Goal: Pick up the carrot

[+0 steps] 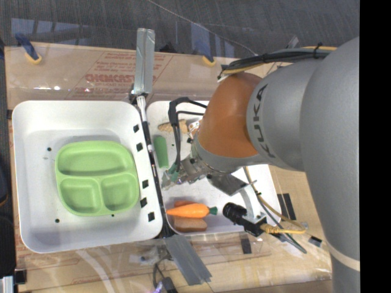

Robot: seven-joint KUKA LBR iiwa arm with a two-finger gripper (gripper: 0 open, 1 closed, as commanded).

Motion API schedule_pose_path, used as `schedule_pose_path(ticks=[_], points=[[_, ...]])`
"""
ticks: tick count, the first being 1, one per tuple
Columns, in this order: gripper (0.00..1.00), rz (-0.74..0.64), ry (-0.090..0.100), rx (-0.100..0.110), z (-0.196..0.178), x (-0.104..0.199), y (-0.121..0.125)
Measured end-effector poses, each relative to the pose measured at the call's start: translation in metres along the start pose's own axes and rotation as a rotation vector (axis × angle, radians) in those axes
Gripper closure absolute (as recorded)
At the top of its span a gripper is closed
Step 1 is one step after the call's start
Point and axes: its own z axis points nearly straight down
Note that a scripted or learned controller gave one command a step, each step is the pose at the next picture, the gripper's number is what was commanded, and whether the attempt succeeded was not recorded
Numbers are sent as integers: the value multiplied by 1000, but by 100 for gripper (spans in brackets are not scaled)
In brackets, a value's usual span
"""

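Reaching over the right bin (259, 179), claw (177, 174) above carrot (189, 210)

The table (73, 66) is a tan wooden surface under a clear sheet, with red lettering printed along its far side. 2 shallow white bins sit directly on it, side by side and touching along a black-clipped seam. The left bin (30, 163) lies well to the left of the hand (177, 174); the right bin (269, 176) lies under and around the hand. A grey strip (145, 60) stands on the table beyond the seam, and another grey piece (186, 258) lies near the bins' front edge.
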Motion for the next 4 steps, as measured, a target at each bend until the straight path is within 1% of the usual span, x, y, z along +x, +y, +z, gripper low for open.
schedule_pose_path(ticks=[1,2,3,4], points=[[100,-75,-1,-1,16,68,48],[100,-141,-10,-14,-98,-26,52],[100,-811,-4,-1,-86,-48,37],[100,-1415,-11,-1,-92,-131,-8]])
